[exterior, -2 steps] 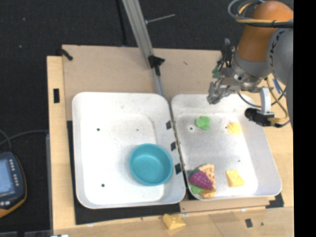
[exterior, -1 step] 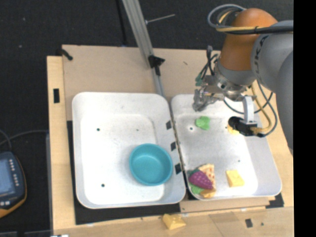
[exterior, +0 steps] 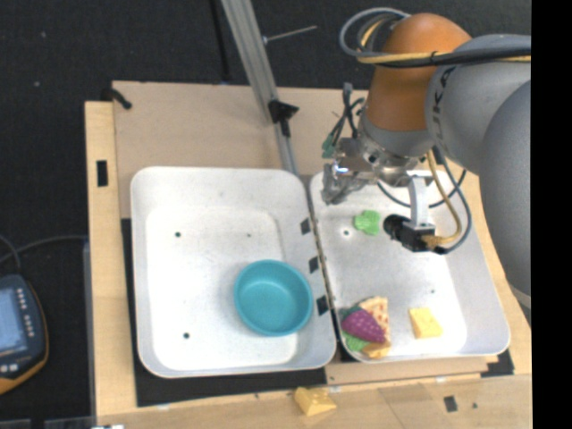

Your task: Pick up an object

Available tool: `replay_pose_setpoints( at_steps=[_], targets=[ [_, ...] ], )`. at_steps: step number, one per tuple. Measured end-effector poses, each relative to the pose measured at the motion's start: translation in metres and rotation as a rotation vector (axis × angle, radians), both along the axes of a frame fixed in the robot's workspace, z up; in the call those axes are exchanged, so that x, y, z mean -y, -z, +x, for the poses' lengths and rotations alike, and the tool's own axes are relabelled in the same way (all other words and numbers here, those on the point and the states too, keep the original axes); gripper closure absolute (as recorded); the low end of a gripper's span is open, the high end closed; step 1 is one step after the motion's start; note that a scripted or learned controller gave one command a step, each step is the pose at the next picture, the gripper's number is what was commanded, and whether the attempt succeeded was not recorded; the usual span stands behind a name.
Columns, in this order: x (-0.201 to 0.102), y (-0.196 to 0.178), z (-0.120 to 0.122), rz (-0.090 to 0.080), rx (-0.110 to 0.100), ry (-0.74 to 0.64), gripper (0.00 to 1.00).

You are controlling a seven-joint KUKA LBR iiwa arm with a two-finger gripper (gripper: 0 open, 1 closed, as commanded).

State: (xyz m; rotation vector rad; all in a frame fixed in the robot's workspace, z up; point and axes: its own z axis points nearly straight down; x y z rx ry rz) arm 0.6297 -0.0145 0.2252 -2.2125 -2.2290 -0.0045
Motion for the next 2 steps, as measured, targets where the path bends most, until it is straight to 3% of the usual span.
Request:
replay_pose_setpoints(
  at_steps=[2],
  targets=[
    [-0.099,0.006,-0.039,-0.001,-0.002,0.000,1.00]
  ],
)
